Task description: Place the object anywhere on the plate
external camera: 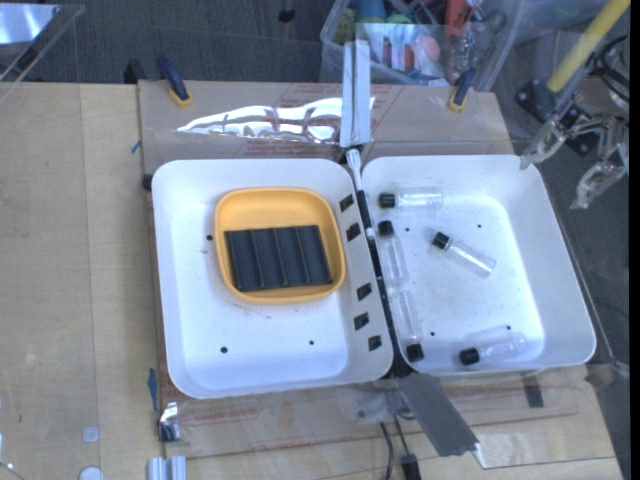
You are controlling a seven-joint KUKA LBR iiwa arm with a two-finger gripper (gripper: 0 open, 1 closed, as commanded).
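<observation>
- Task items: five clear vials with black caps, all lying flat in the right bin, none on the plate.
- Nearest the hand is the loose vial, tilted in the bin's middle, to the hand's left and towards the camera.
- A second vial lies further left, level with the hand, near the bin's far edge.
- Two vials lie end to end along the central divider. The fifth vial rests at the near wall.
- Plate: yellow, rounded square, in the left bin, well apart from the hand. It carries a dark ridged insert covering most of its floor.
- Hand: just outside the right bin's far right corner. Whether it is spread or pressed together cannot be told; it is blurred against clutter.
- Surroundings: black tabs line the divider. A clear tub of coloured items stands beyond the worktop.
</observation>
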